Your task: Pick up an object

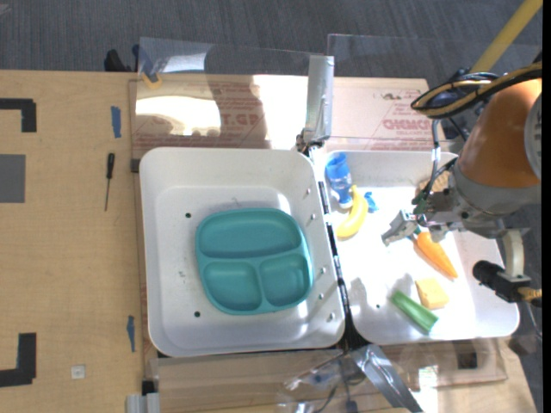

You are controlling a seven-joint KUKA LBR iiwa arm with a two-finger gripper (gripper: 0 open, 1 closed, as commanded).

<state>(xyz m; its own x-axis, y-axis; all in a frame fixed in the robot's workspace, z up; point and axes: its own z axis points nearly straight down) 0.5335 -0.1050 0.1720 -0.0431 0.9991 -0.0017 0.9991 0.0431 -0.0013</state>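
Your gripper (401, 229) hangs at frame right over the right bin (482, 317), beside the carrot (436, 255); grip state unclear.

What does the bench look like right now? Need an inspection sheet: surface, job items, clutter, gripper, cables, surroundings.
Surface: two shallow white bins side by side, left white bin and right white bin, on a tan bench top.
Job's things: in the right bin, yellow banana, blue bottle, orange carrot, yellow block, green cylinder.
Clutter: teal three-compartment tray lying in the left bin; black screwdriver on the bench.
Gripper: two-finger gripper low over the right bin, beside the carrot; nothing seen between its fingers.
Cables: black and yellow cables above the arm.
Surroundings: grey carpet floor; clear plastic panels behind the bins.
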